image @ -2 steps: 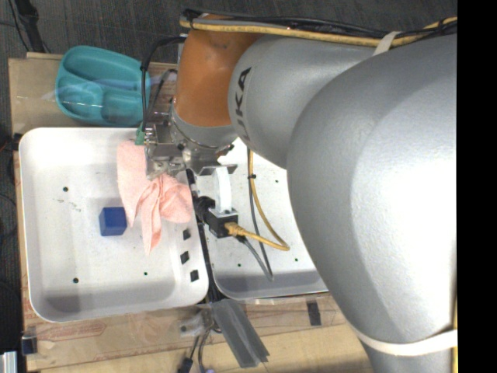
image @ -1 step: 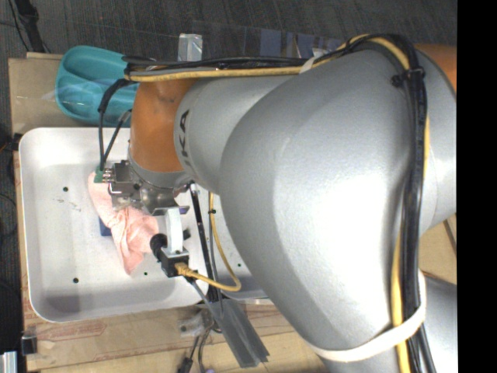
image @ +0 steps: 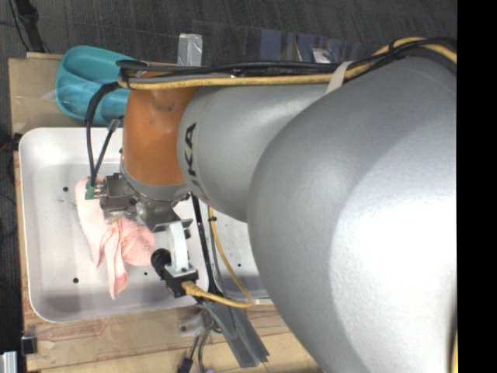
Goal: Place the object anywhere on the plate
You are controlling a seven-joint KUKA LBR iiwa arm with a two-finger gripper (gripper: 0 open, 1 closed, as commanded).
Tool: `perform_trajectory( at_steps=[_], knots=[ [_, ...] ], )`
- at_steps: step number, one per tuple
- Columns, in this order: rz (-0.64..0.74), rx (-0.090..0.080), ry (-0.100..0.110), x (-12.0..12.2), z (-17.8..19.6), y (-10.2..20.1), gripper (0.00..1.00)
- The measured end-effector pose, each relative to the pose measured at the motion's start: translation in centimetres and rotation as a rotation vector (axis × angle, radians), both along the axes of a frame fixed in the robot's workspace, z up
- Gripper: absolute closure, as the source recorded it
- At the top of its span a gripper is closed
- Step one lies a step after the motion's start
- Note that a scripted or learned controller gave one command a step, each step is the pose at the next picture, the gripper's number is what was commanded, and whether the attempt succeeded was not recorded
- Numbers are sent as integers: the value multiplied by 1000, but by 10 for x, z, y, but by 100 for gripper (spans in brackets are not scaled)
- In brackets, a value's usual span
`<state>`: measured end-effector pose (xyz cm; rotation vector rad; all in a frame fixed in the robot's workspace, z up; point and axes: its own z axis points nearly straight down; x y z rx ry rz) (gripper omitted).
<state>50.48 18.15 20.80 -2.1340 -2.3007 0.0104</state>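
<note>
The tool (image: 128, 208) hangs low over the left white bin (image: 39, 208); whether it grips anything I cannot tell. Directly beneath and just left of it lies a pink cloth (image: 116, 247) (crumpled, pale, with folds trailing toward the bin's near wall).

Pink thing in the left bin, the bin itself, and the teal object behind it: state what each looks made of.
The pink thing looks like soft cloth: matte, crumpled, with limp folds trailing downward. The bin looks like rigid white plastic, smooth with a faint sheen and rounded moulded corners, though painted metal cannot be ruled out. The teal object looks like smooth, slightly glossy plastic or rubber; its rounded lobes catch soft highlights.
</note>
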Motion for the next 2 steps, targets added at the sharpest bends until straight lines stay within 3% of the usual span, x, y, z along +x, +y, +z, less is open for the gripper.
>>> perform_trajectory(
  at_steps=[1, 2],
  knots=[
    [-81, -1, 2, -29, -44, -52, 100],
    [-33, 1, 0, 9, -19, -127, 100]
  ],
)
